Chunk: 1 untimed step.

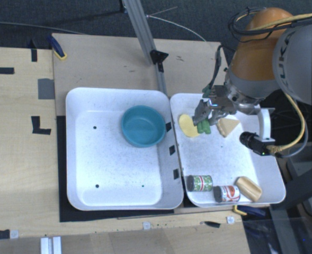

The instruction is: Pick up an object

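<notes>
- Claw (204, 116), right bin (219, 157), 12 o'clock end: finger state cannot be determined.
- Risk: green piece (203, 127) touches yellow disc (187, 126); closing may nudge both, causing a slip.

The pincer (204, 116) covers part of a green object (204, 127), whose kind is unclear.
</notes>
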### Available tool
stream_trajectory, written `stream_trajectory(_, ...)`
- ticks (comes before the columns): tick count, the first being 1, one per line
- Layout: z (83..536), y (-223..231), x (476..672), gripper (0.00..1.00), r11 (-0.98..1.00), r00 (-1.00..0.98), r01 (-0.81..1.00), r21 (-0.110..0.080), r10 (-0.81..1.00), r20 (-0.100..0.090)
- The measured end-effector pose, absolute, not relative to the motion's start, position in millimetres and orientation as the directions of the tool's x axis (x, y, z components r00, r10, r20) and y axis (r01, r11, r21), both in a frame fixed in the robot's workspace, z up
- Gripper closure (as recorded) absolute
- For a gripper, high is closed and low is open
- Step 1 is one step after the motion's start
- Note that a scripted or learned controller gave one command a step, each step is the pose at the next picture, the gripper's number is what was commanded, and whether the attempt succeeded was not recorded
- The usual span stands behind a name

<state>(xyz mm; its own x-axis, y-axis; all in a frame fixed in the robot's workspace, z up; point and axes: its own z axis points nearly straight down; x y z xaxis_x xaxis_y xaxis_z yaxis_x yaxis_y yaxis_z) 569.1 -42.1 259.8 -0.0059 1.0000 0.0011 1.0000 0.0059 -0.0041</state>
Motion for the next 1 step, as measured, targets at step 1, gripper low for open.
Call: stream_trajectory(1, 243.2, 13.0, 553.8, 1.0, 0.006, -0.006, 1.0, -0.005, 1.0, 0.001)
